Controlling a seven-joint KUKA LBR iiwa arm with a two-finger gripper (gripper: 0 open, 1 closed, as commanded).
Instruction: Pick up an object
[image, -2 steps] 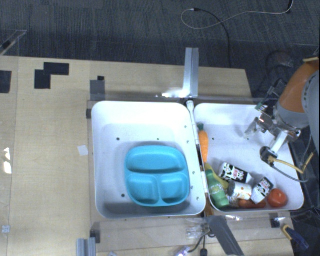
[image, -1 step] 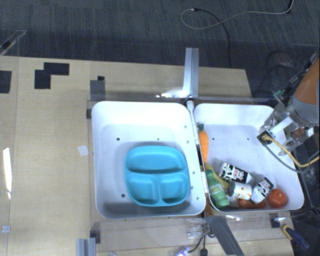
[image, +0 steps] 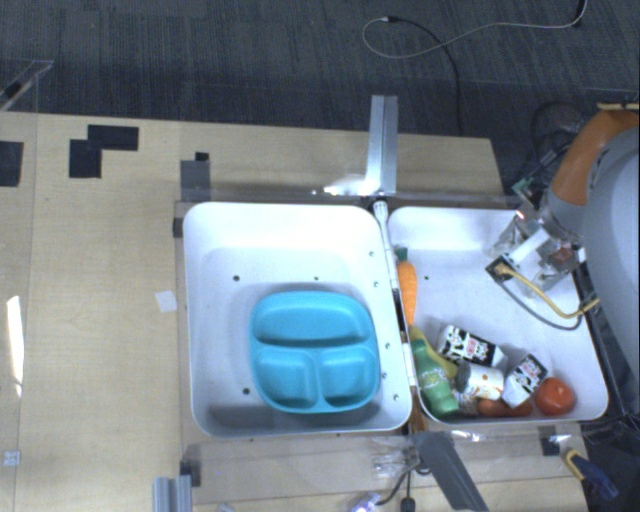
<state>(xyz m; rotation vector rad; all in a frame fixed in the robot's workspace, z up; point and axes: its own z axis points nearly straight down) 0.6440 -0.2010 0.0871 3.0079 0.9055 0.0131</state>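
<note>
My pincer above right bin, far corner; apart or together, cannot tell. Carrot, tomato well apart from me. Blue tray in left bin.

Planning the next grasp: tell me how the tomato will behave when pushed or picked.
The tomato looks round and smooth, so it would probably roll if nudged and may slip from a pinch. It lies in the right bin's corner beside a carton, which likely limits rolling.

A divided tray lies in the left bin; cartons crowd the near edge of the right bin.
</note>
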